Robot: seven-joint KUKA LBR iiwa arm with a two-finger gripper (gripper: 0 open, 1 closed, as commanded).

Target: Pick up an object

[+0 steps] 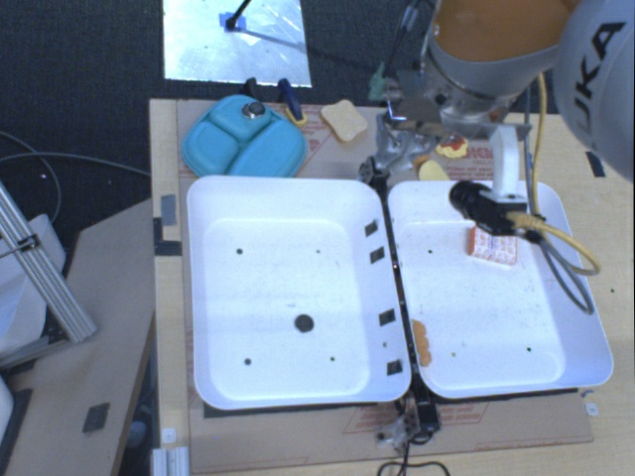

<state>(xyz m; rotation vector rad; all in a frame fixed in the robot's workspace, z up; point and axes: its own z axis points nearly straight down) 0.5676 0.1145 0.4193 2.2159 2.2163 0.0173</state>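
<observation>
- My arm (516, 28) reaches in from the upper right, over the far edge of the right bin (556, 365).
- The tool (395, 147) hangs near the top of the divider between the bins; I cannot tell its state.
- A red-and-white packet (493, 247) lies in the right bin's upper part, just beside a black fitting (476, 204).
- A small orange piece (422, 342) sits by that bin's left wall.
- The left bin (218, 365) has a dark disc (304, 322).
- Behind the bins on the desk (169, 147): a blue tray (244, 139) and a toast-like piece (344, 120).
</observation>
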